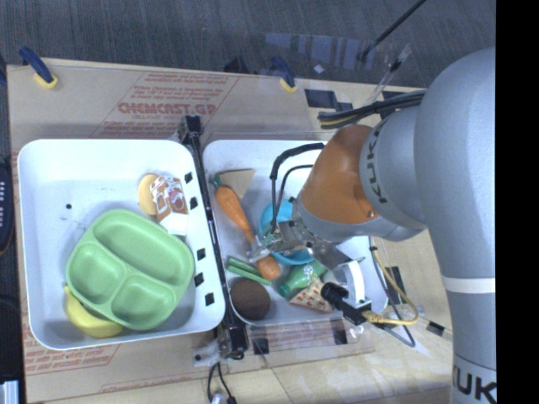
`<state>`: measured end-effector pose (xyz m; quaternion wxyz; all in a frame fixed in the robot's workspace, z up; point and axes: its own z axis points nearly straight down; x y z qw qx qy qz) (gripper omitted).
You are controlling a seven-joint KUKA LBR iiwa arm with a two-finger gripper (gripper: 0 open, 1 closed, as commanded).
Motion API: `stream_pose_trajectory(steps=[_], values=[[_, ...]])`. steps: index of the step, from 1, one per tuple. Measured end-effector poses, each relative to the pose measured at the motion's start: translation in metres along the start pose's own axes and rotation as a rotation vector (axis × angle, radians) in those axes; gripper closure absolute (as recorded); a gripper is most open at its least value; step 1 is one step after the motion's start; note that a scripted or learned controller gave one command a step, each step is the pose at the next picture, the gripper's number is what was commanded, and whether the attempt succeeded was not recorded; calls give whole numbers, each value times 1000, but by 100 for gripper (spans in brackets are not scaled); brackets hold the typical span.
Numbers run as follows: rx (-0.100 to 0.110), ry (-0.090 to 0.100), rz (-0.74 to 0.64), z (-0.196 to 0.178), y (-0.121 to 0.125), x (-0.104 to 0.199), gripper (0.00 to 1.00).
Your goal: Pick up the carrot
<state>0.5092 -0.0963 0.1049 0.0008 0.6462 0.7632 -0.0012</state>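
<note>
The carrot (234, 209) is orange and lies slanted in the left part of the right bin (253, 151), thick end toward the upper left, thin end toward the lower right. My gripper (268, 247) is low in the bin, right at the carrot's thin end, hanging from the grey arm with the orange band (341, 183). The wrist hides how the gripper meets the carrot. A small round orange piece (269, 268) sits just below the gripper.
The right bin also holds a tan wedge (237, 178), a cyan cup (276, 218), a green pod (244, 268), a brown round item (250, 299) and a pizza slice (312, 297). In the left bin are a green divided plate (130, 268), a wrapped pastry (165, 197) and a yellow item (88, 319).
</note>
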Motion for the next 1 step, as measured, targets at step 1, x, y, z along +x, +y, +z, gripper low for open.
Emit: stream_pose_trajectory(steps=[1], values=[[9, 6, 441, -87, 32, 68, 100]])
